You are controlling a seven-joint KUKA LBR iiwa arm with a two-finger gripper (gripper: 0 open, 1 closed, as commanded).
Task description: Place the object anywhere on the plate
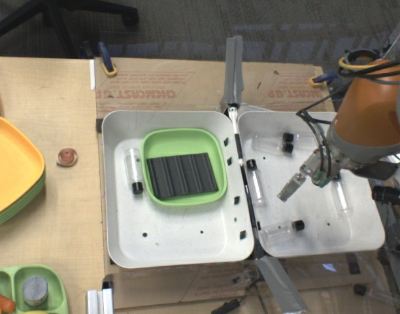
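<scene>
Green plate: the square green plastic plate (184, 167) sits in the left white bin (180, 247), with a dark ribbed slab (184, 175) lying on it.
Objects: clear plastic tubes with black caps lie scattered in the right white bin (317, 241); one (281, 228) near its front wall, one (254, 180) along its left wall, one (276, 143) near the back, one (339, 195) under my wrist. Another tube (133, 170) lies in the left bin, just beside the plate.
My gripper (290, 188): hangs low over the middle of the right bin, tilted; I cannot tell how it is set.
Handling, I judge: light, stiff, smooth and round, so apt to roll or squirt out.
Where to grip: across the middle of the barrel, square to its length, clear of the bin wall.
Risk: tubes against a wall leave little room on one side.
</scene>
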